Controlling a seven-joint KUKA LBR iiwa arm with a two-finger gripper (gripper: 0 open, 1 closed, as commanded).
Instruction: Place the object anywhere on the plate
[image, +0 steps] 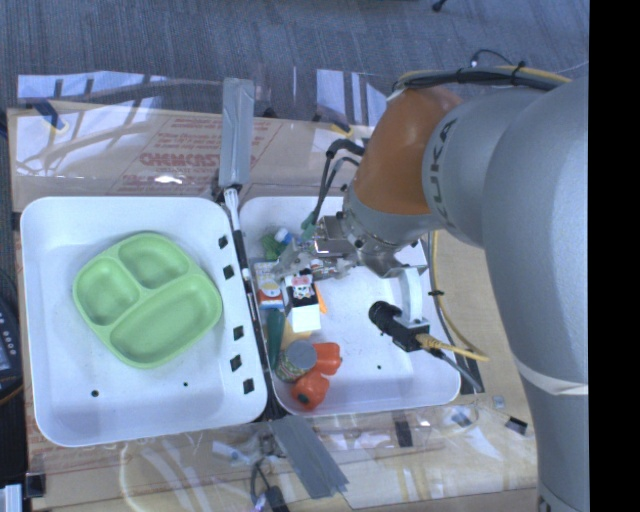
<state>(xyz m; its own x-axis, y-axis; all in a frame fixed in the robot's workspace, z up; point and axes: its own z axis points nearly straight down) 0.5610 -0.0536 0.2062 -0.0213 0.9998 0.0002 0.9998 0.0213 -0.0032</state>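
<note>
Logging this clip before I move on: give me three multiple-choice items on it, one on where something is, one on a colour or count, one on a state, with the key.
1. Which bin holds the plate?
A. the left bin
B. the right bin
C. neither

2. What colour is the plate?
A. white
B. orange
C. green

3. How many compartments does the plate have, and are they filled?
A. two, both filled
B. three, all bare
C. four, one filled

Key:
1 A, it lies in the left bin, apart from the objects heaped in the right one.
2 C, it is pale green against the white bin.
3 B, ridges split it in three and nothing lies on it.
</note>
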